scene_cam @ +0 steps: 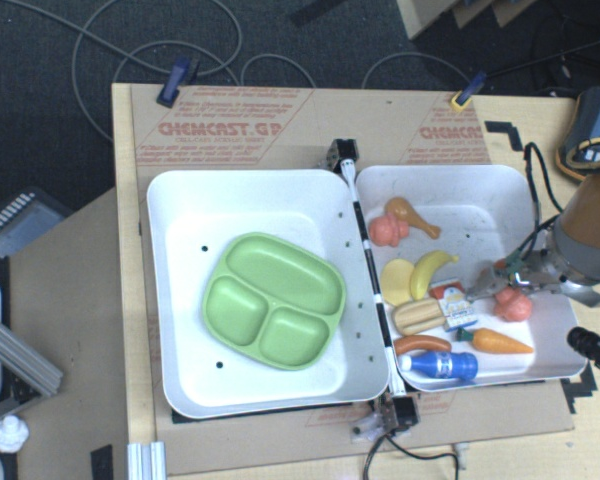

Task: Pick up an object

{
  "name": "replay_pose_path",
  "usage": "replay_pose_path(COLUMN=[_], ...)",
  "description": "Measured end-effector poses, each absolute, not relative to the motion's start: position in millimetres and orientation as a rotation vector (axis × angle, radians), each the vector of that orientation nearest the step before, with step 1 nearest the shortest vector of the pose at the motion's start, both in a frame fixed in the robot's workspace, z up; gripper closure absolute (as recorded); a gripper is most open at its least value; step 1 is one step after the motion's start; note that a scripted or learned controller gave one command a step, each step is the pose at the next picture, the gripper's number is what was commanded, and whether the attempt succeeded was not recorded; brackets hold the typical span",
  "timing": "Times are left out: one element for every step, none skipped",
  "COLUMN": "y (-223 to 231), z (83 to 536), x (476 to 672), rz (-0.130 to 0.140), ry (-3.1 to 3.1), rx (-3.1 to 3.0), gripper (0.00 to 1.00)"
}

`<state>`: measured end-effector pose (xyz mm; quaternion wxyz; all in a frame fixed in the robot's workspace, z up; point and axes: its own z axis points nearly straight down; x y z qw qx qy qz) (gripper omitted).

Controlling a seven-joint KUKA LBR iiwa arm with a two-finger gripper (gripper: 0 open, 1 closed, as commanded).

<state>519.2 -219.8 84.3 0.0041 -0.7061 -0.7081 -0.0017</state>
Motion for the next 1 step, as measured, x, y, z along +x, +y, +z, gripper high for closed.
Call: replay_pose_path(y=[-222.3], z=[94.6], x=[519.9], rz=[-0.003], ry=[-2.222], rx=[-2.22], gripper=[1.0])
